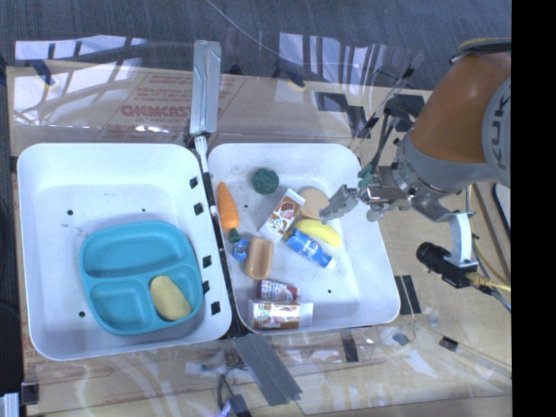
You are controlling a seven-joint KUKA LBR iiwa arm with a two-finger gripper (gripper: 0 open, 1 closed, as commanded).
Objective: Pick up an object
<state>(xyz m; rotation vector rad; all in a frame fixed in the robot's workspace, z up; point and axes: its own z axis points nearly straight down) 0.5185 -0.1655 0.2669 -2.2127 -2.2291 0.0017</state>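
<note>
Two white bins (52, 181): one carrot (228, 207), one banana (318, 231).

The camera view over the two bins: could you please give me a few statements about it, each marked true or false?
1. The blue tray sits in the left bin. True.
2. The yellow potato lies in the right bin. False: it lies in the tray.
3. The carrot lies near the right bin's left wall. True.
4. The gripper hangs over the left bin. False: it is over the right bin.
</note>
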